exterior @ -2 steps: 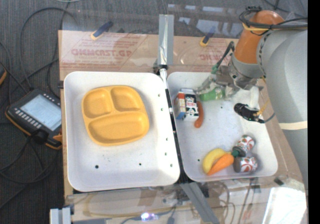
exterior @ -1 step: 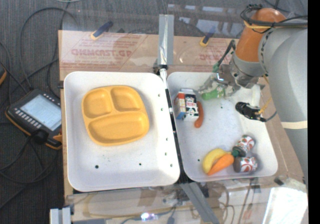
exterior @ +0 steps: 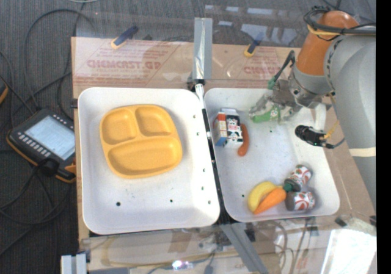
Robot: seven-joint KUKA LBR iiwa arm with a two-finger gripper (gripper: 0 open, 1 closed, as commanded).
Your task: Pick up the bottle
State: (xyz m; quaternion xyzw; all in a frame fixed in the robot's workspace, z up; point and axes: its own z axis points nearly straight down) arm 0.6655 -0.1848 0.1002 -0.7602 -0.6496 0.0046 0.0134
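My gripper (exterior: 267, 108) is low over the far part of the right bin (exterior: 317, 163), close to its back wall. Directly under it lies a small green thing (exterior: 264, 117), which looks like the bottle. The gripper covers most of it. I cannot tell whether the green thing is gripped or only lies beneath. The grey arm with its orange band (exterior: 317, 47) comes in from the upper right.
In the right bin lie a small carton (exterior: 228, 127) and a red sausage (exterior: 244, 141) at the left, and a banana (exterior: 259, 194), a carrot (exterior: 272, 201) and two cans (exterior: 299, 188) at the front. The left bin (exterior: 98, 205) holds a yellow divided tray (exterior: 142, 140).
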